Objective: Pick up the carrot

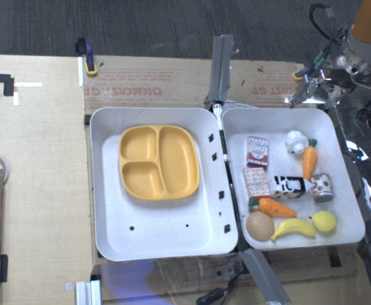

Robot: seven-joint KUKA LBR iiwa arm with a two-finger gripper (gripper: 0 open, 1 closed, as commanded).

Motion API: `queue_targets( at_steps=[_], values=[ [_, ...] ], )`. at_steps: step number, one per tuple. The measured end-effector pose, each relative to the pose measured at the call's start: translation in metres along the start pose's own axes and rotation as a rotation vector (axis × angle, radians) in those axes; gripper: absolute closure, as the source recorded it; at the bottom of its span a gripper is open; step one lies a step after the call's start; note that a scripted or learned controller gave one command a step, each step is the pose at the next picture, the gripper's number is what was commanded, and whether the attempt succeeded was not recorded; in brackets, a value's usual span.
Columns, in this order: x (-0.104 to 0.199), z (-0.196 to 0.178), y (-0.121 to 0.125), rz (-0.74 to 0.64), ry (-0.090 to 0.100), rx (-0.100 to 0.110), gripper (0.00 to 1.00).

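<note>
Hovering gripper (pixel 312 84) above far rim of right bin (pixel 338 129), outside it; finger state cannot tell; carrot (pixel 309 159) upright-ish near right wall, touching white item (pixel 295 142), can (pixel 321 187) just below; second carrot (pixel 274 206) lies low among egg (pixel 259 226), banana (pixel 293 229); left bin (pixel 103 189) holds yellow tray (pixel 159 162), open floor toward near edge.

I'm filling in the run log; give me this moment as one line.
stage: pre-grasp | gripper: above right bin's far rim, holding nothing | carrots: one upright-ish by garlic, one by banana
</note>
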State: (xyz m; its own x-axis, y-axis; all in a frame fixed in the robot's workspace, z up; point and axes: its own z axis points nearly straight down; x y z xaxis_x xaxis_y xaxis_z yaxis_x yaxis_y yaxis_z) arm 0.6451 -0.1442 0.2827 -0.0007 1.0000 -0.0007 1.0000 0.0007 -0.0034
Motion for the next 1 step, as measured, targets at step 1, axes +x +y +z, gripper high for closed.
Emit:
queue_targets(
  at_steps=[1],
  values=[
    [-0.0458,0.1274,-0.025,-0.157,0.001,-0.001,0.0]
  ],
)
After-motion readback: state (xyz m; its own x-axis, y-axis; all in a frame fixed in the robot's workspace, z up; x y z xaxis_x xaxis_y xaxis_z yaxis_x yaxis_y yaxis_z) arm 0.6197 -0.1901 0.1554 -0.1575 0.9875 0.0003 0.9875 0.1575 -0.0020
